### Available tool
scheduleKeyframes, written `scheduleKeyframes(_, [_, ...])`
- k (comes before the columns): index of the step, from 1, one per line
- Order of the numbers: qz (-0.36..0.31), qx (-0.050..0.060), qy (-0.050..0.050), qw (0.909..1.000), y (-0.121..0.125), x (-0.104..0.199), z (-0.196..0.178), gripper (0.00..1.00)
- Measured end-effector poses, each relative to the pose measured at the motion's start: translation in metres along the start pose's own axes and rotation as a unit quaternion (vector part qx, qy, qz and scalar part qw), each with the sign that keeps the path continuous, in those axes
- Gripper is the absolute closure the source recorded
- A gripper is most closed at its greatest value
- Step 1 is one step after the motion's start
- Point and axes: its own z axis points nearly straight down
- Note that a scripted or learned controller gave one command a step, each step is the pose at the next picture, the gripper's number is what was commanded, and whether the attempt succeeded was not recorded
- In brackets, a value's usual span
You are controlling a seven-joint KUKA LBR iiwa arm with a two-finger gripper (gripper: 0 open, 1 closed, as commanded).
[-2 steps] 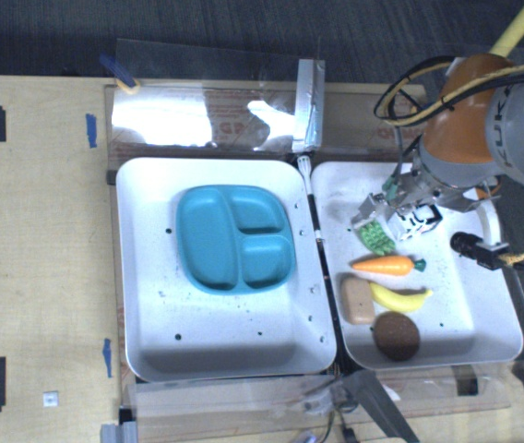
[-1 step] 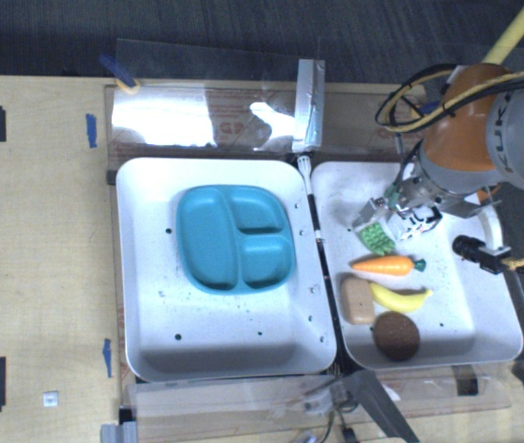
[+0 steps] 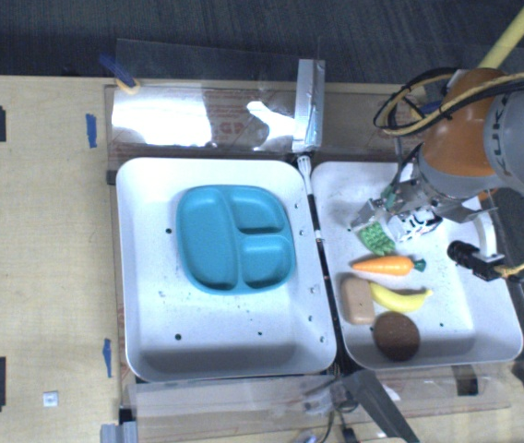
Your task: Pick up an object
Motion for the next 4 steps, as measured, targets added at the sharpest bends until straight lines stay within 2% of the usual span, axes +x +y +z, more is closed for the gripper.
scheduleKeyframes(1, [0.001, 0.003, 0.001, 1.0, 0.005, -0.005, -0.003, 1.0])
scheduleKeyframes(2, [0.002, 0.024, 0.012, 0.9996, 0.052, -0.014, 0.026, 1.0])
scheduleKeyframes(3, [0.033, 0.024, 0.01, 0.9991, 0.038, -0.064, -0.014, 1.0])
scheduleKeyframes(4, [0.031, 0.026, 0.011, 0.9991, 0.038, -0.061, -0.011, 0.0])
